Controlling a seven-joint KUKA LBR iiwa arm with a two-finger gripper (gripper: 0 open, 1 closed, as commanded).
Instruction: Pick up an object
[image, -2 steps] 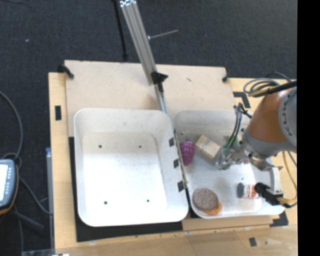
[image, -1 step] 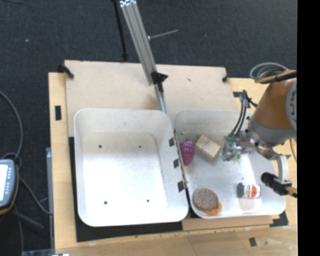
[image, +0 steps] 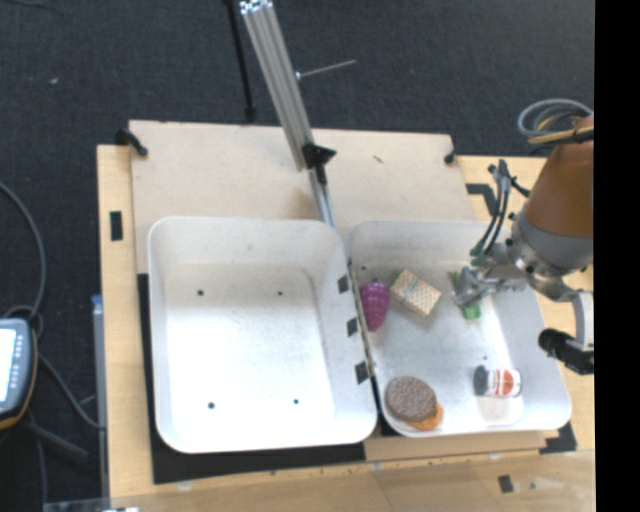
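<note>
Hand (image: 468, 288) sits low over the right bin (image: 530, 330), upper middle, right at a small green piece (image: 471, 310). Can't tell how wide it's open or whether anything is between the tips — too small and blurred at this angle. Green piece looks just below the tips, maybe touching; not a confirmed grasp.

Risks, as I judge them:
- Green piece is small; a slightly off closing could pinch air or flick it aside.
- Tan block (image: 415, 293) lies just left of the hand. Any sideways drift could nudge it toward the purple item (image: 374, 304) by the divider.
- Going too deep means scraping the bin floor.

Other candidates in the same bin: brown round disc (image: 412, 399) at the near edge, red-and-white item (image: 498, 383) near the right corner. Both well apart from the hand, nothing crowding them.

Left bin (image: 250, 330) holds no visible objects. Slanted metal pole (image: 285, 95) crosses the surface (image: 220, 170) behind the bins, clear of the arm's path.
</note>
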